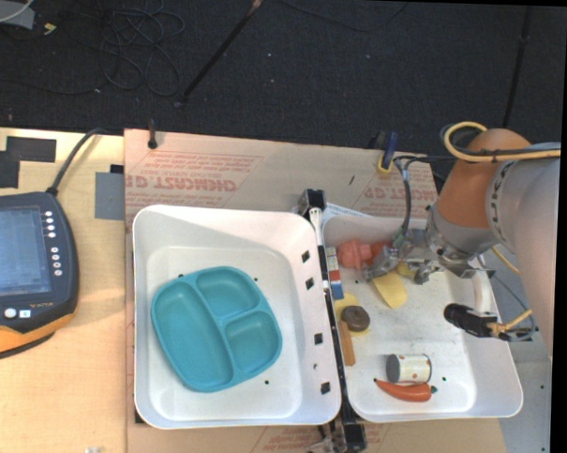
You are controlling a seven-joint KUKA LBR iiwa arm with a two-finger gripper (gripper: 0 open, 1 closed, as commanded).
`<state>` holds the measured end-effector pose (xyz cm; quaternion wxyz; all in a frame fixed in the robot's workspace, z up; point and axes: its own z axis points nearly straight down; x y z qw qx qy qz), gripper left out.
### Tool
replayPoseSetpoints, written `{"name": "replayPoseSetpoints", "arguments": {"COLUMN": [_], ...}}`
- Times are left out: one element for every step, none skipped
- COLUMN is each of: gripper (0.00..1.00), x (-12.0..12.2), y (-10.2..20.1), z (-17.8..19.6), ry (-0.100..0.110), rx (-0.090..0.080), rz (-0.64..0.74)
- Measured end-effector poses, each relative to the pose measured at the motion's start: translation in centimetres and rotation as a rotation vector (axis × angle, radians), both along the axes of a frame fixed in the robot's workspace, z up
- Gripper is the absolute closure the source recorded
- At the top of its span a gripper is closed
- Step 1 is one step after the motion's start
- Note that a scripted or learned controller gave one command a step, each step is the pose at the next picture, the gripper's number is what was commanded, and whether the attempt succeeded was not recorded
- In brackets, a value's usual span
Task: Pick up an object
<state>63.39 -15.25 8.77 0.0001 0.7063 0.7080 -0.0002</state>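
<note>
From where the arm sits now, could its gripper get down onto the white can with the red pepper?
Probably yes: the small white can and the red chilli pepper lie in the open in the right white bin, with nothing above them; the gripper hovers farther back.

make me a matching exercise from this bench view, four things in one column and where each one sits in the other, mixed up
Things:
1. teal divided plastic plate
2. red chilli pepper
3. black handheld control pendant with a grey screen
4. yellow wedge-shaped piece

Places:
A. right bin, near its front edge
B. on the bench, left of both bins
C. left bin
D. right bin, just below the gripper

Pairs: 1-C, 2-A, 3-B, 4-D
</note>
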Motion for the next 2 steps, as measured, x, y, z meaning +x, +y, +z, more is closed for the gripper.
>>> {"name": "replayPoseSetpoints", "arguments": {"gripper": [0.00, 0.00], "x": [-4.2, -15.5], "y": [5.0, -1.2], "z": [-0.1, 0.1], "ry": [0.006, 0.005], "rx": [0.003, -0.001], "rz": [0.000, -0.012]}}
